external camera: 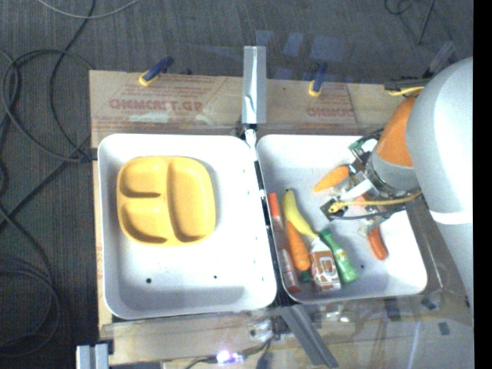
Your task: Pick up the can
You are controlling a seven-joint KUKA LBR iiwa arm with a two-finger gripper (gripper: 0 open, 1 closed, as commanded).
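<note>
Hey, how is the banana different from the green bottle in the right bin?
The banana is yellow and gently curved; the green bottle is green and straight. The banana lies nearer the bin's middle, running from its upper end down toward the carton; the green bottle lies lower, on the carton's other side, toward the bin's bottom wall. The banana looks longer than the green bottle. Both lie flat in the right bin, slanting the same way.
</note>
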